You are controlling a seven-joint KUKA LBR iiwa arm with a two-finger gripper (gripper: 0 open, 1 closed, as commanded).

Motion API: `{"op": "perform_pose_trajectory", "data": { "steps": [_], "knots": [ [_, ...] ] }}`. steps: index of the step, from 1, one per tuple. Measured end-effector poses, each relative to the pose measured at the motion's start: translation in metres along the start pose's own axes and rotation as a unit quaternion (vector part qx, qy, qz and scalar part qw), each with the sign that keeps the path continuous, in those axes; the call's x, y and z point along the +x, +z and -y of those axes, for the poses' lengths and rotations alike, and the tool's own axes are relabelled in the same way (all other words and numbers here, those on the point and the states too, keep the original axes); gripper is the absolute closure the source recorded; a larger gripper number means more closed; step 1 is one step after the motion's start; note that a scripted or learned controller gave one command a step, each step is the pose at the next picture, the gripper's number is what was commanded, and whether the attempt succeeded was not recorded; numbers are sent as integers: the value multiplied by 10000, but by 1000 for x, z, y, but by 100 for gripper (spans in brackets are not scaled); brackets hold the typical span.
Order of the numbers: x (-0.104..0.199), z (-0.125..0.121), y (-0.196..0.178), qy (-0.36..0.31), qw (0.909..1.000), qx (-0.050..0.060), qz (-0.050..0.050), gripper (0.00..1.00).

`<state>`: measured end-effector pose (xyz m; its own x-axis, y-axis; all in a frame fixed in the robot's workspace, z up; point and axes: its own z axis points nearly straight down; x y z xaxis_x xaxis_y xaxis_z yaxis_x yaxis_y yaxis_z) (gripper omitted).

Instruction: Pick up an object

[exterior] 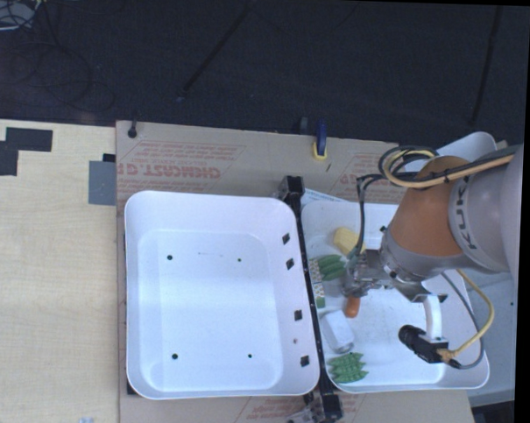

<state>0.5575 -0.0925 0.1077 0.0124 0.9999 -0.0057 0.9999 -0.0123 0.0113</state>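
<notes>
Orange wrist band (427,224) up top; gripper (356,285) right above small orange piece (352,307), can't tell jaw state.

Pale wooden bench (43,284), brown cardboard sheet (215,160) on it, two white bins (139,288) side by side

Pale wooden bench (43,284), dark floor (210,55)

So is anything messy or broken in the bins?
Nothing looks broken or spilled. The small objects, like the yellow piece and the green piece, lie loose in the right bin, with the gripper above them.
</notes>
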Motion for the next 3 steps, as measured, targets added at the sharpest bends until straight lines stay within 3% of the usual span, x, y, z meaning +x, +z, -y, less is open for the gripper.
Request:
{"op": "perform_pose_trajectory", "data": {
  "steps": [1, 2, 3],
  "knots": [
    [67, -41, -85, -101, 9999, 16, -42, 100],
    [104, 16, -175, -82, 10000, 34, -44, 100],
    [102, 16, -179, -76, 9999, 86, -30, 100]
  ]
}}
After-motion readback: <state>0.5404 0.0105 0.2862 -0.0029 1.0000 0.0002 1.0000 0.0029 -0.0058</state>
